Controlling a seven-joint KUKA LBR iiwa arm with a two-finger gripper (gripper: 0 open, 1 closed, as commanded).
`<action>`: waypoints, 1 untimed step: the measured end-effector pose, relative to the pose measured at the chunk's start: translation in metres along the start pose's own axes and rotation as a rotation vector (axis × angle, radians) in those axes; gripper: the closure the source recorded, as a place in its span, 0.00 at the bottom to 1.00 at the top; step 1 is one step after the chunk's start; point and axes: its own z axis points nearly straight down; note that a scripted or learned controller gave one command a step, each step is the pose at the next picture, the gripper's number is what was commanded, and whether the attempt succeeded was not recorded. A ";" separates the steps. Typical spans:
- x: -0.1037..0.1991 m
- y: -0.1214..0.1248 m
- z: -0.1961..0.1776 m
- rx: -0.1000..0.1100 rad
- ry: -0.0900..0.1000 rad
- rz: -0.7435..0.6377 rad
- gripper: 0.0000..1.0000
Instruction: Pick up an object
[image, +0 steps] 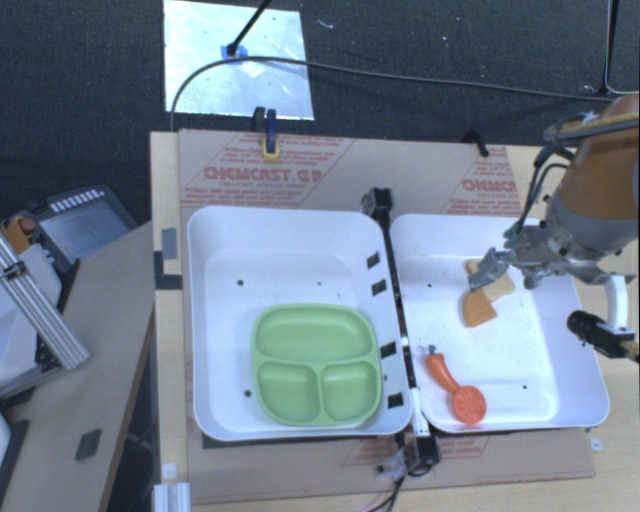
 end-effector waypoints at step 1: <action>0.000 0.003 -0.006 -0.012 -0.002 -0.002 0.00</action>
